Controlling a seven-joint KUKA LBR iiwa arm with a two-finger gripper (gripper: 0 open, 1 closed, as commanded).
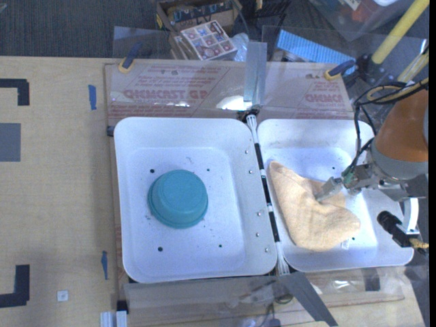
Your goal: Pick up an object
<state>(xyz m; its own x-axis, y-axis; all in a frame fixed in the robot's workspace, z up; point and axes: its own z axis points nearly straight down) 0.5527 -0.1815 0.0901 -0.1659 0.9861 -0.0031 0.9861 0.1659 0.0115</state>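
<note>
A tan cloth (pixel 310 211) lies crumpled in the right bin (pixel 306 142), stretching from near the bin's left wall toward its front right. My gripper (pixel 329 189) reaches in from the right and hangs low over the cloth's upper right edge, its tip at or just above the fabric. I cannot tell whether it touches the cloth. A teal bowl (pixel 178 197) sits upside down in the middle of the left bin (pixel 136 142), far from the gripper.
The grey arm with its orange band (pixel 402 138) rises over the right bin's right side, trailing black cables (pixel 381 97). A raised divider (pixel 262 182) separates the two bins. Clear plastic sheets and clutter lie behind the bins.
</note>
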